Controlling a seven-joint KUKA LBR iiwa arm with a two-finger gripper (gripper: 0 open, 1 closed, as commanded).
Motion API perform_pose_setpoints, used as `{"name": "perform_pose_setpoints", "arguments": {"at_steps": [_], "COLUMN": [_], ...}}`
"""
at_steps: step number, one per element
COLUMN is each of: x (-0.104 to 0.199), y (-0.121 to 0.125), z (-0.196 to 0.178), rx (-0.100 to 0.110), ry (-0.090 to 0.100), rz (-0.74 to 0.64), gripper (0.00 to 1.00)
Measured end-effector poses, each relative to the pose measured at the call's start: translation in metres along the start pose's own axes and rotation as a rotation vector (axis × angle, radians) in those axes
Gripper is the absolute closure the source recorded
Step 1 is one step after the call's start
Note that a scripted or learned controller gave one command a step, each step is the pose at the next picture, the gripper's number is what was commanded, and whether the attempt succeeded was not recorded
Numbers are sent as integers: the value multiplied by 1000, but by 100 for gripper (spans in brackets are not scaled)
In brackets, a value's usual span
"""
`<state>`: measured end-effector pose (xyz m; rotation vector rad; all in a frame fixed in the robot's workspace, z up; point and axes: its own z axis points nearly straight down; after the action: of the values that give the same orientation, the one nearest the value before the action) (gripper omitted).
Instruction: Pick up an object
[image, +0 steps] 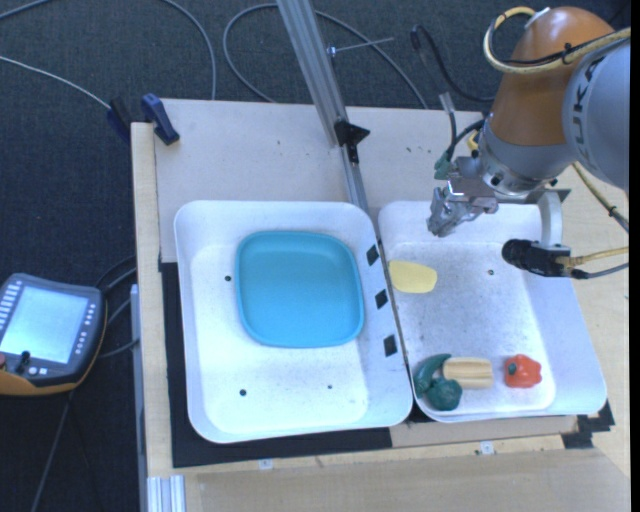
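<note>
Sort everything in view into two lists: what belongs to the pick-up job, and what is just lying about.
Job: pincer; yellow piece, green piece, tan block and red piece in the right bin; blue plate in the left bin.
Lying about: handheld controller, blue clamp.

My claw (445, 220) hangs over the far corner of the right bin (575, 345), and the speckled floor through that bin's middle and its outer side lies open to me, with the yellow piece (412, 277) the one thing in the way, just beside the wall shared with the other bin. Along the near wall a green thing (437, 382), a tan block (467, 373) and a red thing (521, 371) crowd in a row, green touching tan, leaving little room against the rim. In the left bin (200, 300) a blue plate (300, 287) takes the middle with bare floor around it, and a slanted metal rail (320, 75) rises from the far end of the seam between the bins, close to me.
</note>
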<state>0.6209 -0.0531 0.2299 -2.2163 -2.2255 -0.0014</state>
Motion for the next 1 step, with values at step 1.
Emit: {"name": "perform_pose_setpoints", "arguments": {"at_steps": [1], "x": [50], "y": [-6], "z": [-11], "rx": [-1], "ry": [0], "rz": [-1], "gripper": [100]}}
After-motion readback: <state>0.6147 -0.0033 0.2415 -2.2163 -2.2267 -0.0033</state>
